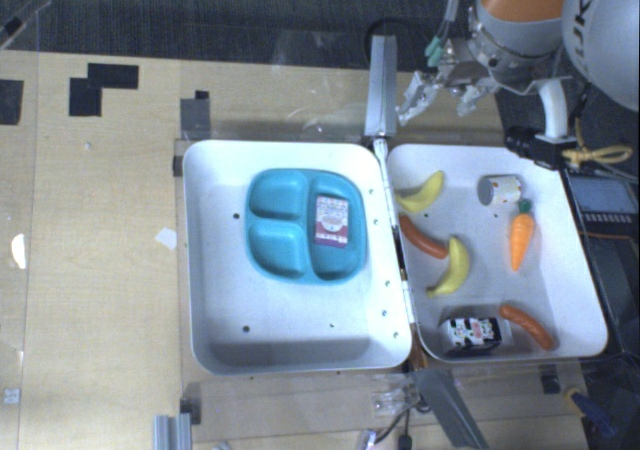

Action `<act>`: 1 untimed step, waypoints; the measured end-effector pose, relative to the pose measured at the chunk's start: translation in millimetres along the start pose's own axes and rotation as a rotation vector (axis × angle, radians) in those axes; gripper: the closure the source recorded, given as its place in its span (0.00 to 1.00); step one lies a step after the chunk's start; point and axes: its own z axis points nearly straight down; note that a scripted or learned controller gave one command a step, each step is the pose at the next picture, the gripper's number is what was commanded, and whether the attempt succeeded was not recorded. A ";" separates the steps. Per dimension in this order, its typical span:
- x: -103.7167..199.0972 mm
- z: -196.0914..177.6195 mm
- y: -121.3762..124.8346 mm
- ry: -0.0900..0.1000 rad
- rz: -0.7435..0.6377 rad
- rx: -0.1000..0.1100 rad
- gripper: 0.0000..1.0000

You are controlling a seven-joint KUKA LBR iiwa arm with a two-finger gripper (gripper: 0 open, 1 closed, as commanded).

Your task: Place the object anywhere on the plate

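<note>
A blue divided plate (pixel 280 200) lies in the left white bin (pixel 215 278). A small packet with a red and white label (pixel 332 220) rests flat in the plate's right compartment. My gripper (pixel 440 101) hangs above the bench behind the far edge of the right bin (pixel 575 288), well away from the plate. Its fingers (pixel 412 104) are spread open with nothing between them.
The right bin holds two bananas (pixel 424 190) (pixel 452 266), two sausages (pixel 423 239) (pixel 527 327), a carrot (pixel 520 239), a small grey can (pixel 499 188) and a dark packet (pixel 470 333). A metal post (pixel 378 88) stands behind the divide between the bins.
</note>
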 end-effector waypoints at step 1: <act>0.5 -12.4 2.0 -0.002 -0.006 -0.007 1.00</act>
